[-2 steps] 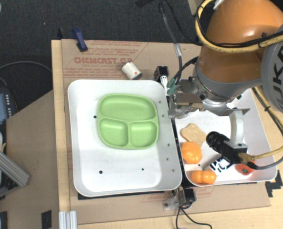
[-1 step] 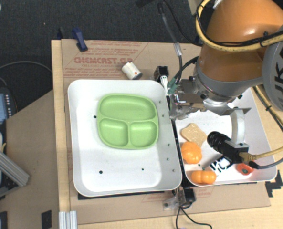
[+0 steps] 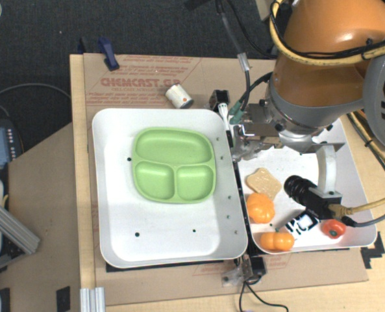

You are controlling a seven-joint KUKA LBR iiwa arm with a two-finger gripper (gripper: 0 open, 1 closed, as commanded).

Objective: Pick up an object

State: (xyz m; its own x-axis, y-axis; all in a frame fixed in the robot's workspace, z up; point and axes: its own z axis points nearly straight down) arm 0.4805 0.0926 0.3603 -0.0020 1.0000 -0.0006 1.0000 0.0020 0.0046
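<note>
- Nearest to me, at the front edge of the right bin, lies an orange fruit, touching a small black-and-white item on its right.
- A little red ball sits further right along that same front edge, apart from the others.
- Just behind, a second orange fruit rests against the wall shared with the left bin.
- Behind that, touching it or nearly so, a flat tan biscuit lies on the bin floor.
- The gripper hangs over the far left corner of the right bin, close to the shared wall. The biscuit is the closest piece to it, just in front of it and slightly right; the fruits and the red ball are further forward.
- From here I can't make out whether the claw is released or clenched, as the arm's bulk hides it, and nothing can be seen in its grasp.
- In the left bin a green divided plate lies flat, toward the far side.
- Beyond both bins, on the cardboard sheet, a small white cylinder lies on its side, with a blue clip at the far left corner.
</note>
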